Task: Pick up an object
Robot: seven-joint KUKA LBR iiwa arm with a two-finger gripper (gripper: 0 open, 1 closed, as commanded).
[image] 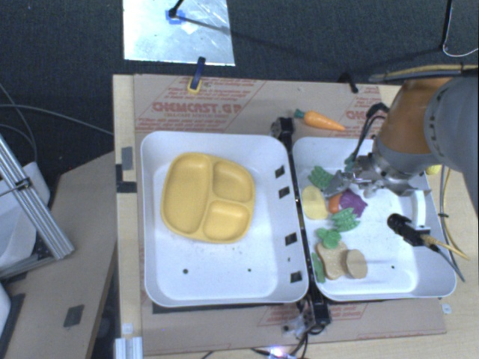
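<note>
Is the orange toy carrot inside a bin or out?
Out: the orange toy carrot lies on the brown cardboard, beyond the right white bin's rim.

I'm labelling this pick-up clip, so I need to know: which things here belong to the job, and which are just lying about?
Job in hand:
end effector, over the right bin
in that bin: green leaf, yellow piece, purple piece, tan slices

Lying about:
carrot, on the board behind the bins
yellow plate, in the left bin
foil sheet

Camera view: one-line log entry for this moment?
gripper: low over right bin, among toy foods | hold: cannot tell | yellow plate: in left bin | carrot: outside bins
</note>
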